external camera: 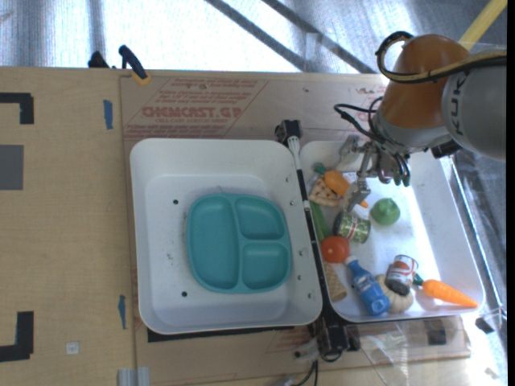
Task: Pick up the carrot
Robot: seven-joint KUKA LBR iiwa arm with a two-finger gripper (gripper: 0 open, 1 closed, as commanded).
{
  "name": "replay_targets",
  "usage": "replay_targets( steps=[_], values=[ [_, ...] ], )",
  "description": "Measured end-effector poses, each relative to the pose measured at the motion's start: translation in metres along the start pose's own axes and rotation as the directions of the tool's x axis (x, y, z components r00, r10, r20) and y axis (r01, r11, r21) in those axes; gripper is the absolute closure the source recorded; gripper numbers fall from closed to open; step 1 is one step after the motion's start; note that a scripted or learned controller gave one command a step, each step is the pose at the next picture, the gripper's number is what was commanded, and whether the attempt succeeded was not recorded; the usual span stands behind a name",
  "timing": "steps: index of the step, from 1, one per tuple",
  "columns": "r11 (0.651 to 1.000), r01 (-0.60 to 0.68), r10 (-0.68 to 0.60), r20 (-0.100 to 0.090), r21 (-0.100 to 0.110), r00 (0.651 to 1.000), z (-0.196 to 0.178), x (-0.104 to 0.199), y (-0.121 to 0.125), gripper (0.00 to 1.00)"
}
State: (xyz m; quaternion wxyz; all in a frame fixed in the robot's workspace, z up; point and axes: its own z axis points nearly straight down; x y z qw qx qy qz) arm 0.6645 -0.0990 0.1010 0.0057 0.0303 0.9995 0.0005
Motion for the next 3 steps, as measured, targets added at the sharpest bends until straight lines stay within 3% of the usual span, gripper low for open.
replay_targets(
  steps=[1, 2, 3],
  values=[
    [0.993, -0.121, 0.121, -0.009, -0.001, 0.993, 0.011, 0.002, 0.002, 0.0],
    [0.952, -0.307, 0.307, -0.001, 0.0, 0.952, 0.012, 0.026, -0.001, 0.0],
    [0.952, -0.306, 0.306, 0.013, -0.002, 0.952, -0.003, 0.022, -0.001, 1.0]
  ],
)
